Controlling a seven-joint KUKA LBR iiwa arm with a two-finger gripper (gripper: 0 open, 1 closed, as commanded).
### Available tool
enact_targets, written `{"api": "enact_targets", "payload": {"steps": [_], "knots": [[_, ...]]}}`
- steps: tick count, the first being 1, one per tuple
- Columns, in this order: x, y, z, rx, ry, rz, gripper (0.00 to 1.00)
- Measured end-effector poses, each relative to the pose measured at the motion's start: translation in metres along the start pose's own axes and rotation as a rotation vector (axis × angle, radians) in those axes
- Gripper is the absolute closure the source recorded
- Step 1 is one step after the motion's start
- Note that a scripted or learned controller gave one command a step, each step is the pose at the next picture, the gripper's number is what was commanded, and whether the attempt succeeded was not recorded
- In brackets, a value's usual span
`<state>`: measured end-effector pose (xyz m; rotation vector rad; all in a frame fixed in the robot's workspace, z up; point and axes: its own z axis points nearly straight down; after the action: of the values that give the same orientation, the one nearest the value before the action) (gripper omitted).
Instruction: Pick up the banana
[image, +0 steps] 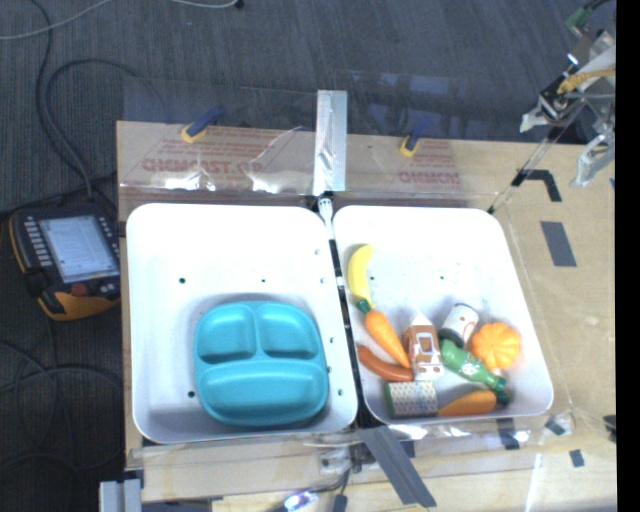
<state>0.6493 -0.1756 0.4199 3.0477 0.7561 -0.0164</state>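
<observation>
Even, bright overhead light; white bins (420, 235) near overexposed. Glare on clear plastic sheet (250, 165) at upper centre. Soft shadows. Slight overall blur, dim floor upper left.

One camera looks down from above the bench at a slant, far enough back to take in both white bins whole: the left bin (160, 250) and the right bin (500, 270) (they meet near mid-frame). Dark carpet fills the top of the view, so the lens probably tilts toward the bench's far edge. A handheld controller (65, 260) lies at the left margin.
</observation>
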Motion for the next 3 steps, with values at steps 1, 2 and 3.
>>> {"api": "enact_targets", "payload": {"steps": [1, 2, 3], "knots": [[0.017, -0.069, 0.156, 0.005, -0.001, -0.022, 0.0], [0.017, -0.014, 0.116, 0.002, 0.001, 0.28, 0.0], [-0.034, 0.037, 0.046, 0.002, 0.0, 0.25, 0.0]]}}
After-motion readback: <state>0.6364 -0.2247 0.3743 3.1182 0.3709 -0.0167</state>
